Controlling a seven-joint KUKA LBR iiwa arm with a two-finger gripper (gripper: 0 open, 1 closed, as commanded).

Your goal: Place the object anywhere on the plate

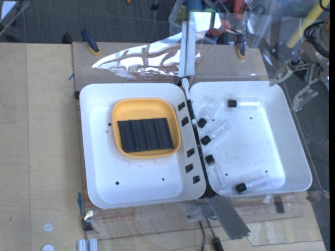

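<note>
A yellow plate (121,112) sits in the left bin (99,177). A black ribbed rectangular object (145,135) lies flat on the plate, filling most of its middle. My gripper (297,83) hangs at the upper right, outside the far right corner of the right bin (293,156), well away from the plate. It is partly cut off by clutter and nothing can be seen in it.
Several clear tubes with black caps lie in the right bin, such as one at the back (244,103), one near the divider (214,132) and one at the front (254,182). Crumpled foil (141,61) and a box of toys (225,4) sit behind the bins.
</note>
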